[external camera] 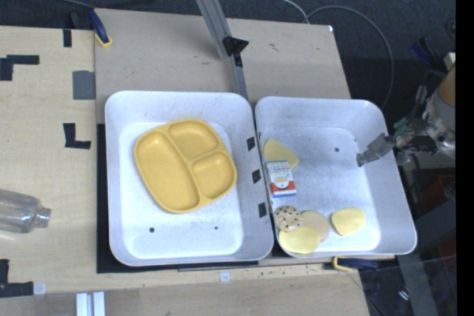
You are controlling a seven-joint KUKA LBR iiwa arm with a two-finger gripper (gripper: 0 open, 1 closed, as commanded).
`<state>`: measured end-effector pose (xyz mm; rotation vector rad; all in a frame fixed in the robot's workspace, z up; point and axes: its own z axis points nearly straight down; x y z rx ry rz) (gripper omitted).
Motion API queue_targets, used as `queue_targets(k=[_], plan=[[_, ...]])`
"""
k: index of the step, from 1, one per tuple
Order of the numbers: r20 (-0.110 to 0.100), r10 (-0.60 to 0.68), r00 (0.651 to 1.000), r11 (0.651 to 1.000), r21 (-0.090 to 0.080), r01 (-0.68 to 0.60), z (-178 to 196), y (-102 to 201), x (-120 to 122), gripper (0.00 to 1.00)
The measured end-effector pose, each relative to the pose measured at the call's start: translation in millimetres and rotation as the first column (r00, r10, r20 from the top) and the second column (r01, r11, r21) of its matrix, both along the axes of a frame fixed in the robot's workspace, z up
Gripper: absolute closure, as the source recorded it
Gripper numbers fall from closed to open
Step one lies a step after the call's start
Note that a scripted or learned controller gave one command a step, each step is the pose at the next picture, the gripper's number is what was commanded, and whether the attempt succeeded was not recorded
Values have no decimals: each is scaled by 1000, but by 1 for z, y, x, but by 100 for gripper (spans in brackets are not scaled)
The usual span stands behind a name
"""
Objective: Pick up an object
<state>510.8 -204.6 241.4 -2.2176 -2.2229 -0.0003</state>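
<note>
Gripper (374,150) over right bin (385,126) rim, jaw opening impossible to tell, nothing seen in its grasp. Below-left: yellow piece (347,220), cookie (287,217), small carton (281,179). Far left, in left bin (118,159): yellow divided plate (185,164).

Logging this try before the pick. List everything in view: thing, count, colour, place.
bins: 2, white, side by side on the bench
divided plate: 1, yellow, left bin
small carton: 1, white, red and blue, right bin near the divider
yellow pieces: 3, right bin, one by the carton, two at the front
cookie: 1, speckled, right bin front
tan disc: 1, beside the cookie
bottle: 1, clear, bench far left
gripper: 1, grey, over right bin's right edge
</note>
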Motion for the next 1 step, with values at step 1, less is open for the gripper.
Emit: queue_targets(k=[1], plan=[[1,3,1000,1000,1,-3,10,1,1,100]])
